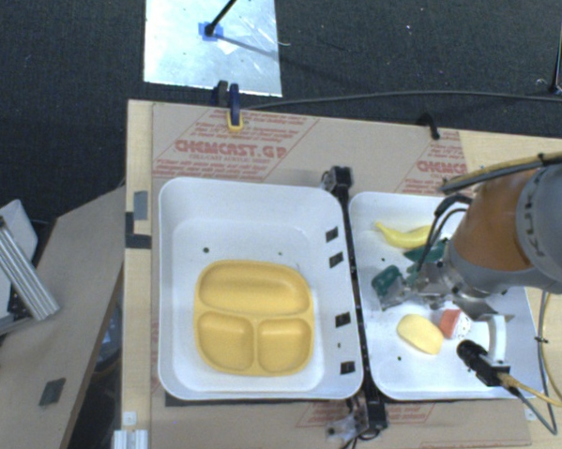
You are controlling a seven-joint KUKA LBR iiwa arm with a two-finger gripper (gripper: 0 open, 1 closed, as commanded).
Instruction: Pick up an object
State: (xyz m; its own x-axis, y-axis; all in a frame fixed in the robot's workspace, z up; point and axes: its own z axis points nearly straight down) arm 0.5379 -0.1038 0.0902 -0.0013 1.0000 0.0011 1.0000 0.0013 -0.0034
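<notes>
My gripper [417, 284] is low over the right bin [386, 363], w/ my wrist and the orange band covering most of the bin's far-right side. Can't tell from up here if the gripper is spread or pressed together; the wrist hides that end. Nothing I can see is pinched in it, so I count it as holding nothing.

Closest candidate is the green piece [386, 281], just beside the gripper on the side toward the left bin [180, 261], prob. touching it or nearly so. Others in the same bin: a banana [403, 236] toward the back, a yellow lump [420, 333] toward the front, and a small red-and-white bit [451, 321] just beside the lump, partly under my wrist. The left bin has a yellow tray [254, 316] w/ three compartments, well apart from me.

Step, as I judge it: approach/alignment for a grasp, not lift. No obj. is off the bin floor.

Next move needs the gripper centred over the green piece, not beside it, then down and closed. Risk: I nudge it toward the wall between the bins instead of catching it. If it slides, the yellow lump is the near alt.
</notes>
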